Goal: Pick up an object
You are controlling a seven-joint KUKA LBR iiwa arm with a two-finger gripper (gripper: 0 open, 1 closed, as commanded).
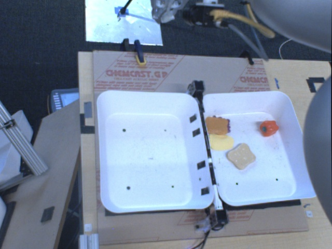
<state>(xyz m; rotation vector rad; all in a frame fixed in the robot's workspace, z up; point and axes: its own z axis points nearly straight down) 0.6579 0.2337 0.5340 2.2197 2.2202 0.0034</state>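
The right bin (287, 108) holds several small things. An orange-brown block with a purple edge (218, 125) lies near its left wall, and a flat yellow piece (221, 142) touches it just in front. A tan toast slice (241, 156) lies near the bin's middle. A red-orange pepper-like piece (268, 128) sits apart at the right. My gripper (166, 5) hangs at the top of the view, well beyond the bench's far edge and away from both bins. Nothing shows in it.
The left bin (106, 139) sits beside the right one, with black clips along the shared wall (199, 134). A grey arm link (319, 139) looms at the right edge. A shiny metal plate (122, 14) lies beyond the bench, and a yellow clamp (140, 60) grips the back edge.
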